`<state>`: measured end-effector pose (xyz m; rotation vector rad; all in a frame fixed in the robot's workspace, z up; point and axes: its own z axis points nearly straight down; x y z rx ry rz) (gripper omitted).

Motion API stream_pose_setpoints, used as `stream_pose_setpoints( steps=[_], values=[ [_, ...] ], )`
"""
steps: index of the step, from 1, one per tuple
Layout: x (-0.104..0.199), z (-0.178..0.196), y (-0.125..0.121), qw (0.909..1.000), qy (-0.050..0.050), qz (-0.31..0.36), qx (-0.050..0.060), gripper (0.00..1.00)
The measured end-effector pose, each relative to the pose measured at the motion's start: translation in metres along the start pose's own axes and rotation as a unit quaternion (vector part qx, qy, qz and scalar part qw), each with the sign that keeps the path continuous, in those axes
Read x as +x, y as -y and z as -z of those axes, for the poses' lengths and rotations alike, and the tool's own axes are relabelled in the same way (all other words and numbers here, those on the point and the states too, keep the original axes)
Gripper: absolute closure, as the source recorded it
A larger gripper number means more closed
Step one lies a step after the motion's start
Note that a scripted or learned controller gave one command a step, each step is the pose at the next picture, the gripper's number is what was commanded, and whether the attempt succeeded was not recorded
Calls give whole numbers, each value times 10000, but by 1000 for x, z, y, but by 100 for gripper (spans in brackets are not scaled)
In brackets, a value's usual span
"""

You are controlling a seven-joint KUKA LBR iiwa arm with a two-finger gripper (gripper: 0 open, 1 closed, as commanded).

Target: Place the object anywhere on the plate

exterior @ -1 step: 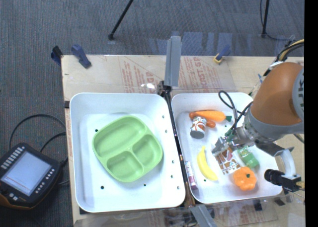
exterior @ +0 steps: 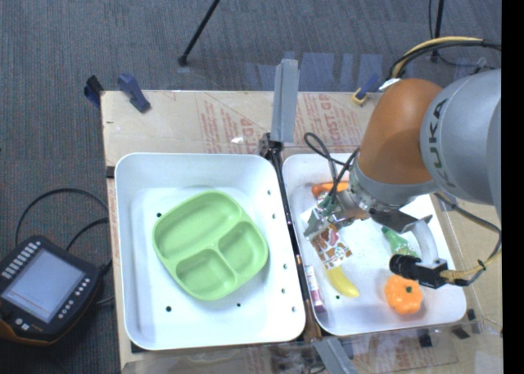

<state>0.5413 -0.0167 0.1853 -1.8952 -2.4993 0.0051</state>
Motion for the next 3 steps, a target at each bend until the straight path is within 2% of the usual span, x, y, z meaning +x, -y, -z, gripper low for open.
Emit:
stream_pose_setpoints(
  steps=[1, 2, 3],
  values=[
    [-59, 1, 13, 9997, 2, -244, -9, 100],
    [70, 0, -48, 9996, 1, -276, -1, 100],
    [101, -65, -87, 9998, 19, 186, -80, 100]
  ],
)
